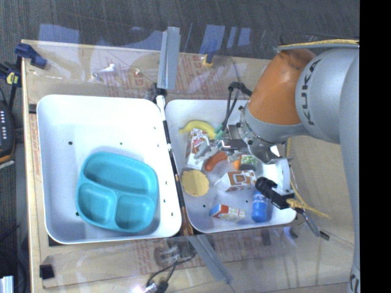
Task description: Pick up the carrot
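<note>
Now the arm [305, 96] is hanging over the right bin [183, 112], and the carrot [215, 161] is lying just under its wrist, between the torn white packet [198, 146] and a small carton [239, 179]. I cannot tell the state of the jaws. In my judgement, the descent should be straight onto the carrot's middle, avoiding the crowded neighbours. This bin is also holding a banana [198, 127], a round yellow disc [195, 183] and a blue bottle [259, 207]. The left bin [61, 121] is holding a teal divided tray [117, 191].
</note>
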Robot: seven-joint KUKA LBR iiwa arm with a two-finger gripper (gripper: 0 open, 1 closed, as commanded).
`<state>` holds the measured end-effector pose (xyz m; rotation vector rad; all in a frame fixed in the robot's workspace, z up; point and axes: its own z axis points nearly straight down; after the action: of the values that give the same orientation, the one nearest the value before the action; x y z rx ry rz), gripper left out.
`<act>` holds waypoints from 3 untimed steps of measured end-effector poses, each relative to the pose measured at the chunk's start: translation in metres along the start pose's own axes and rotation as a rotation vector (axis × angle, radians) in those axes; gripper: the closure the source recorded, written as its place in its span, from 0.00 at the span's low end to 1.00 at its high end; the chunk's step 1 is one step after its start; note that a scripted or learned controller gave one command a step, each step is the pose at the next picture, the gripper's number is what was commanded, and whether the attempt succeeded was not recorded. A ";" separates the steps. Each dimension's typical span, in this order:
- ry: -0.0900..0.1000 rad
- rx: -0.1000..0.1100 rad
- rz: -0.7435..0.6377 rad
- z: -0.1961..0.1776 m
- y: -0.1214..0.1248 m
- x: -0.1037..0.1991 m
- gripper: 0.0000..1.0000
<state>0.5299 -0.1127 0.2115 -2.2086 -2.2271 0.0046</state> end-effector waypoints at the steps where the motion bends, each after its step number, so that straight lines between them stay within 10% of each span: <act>1: -0.003 -0.003 0.120 0.001 0.039 -0.049 0.00; 3: -0.001 -0.005 -0.063 0.100 0.060 -0.093 0.00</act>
<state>0.5899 -0.2047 0.1109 -2.1398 -2.2992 0.0005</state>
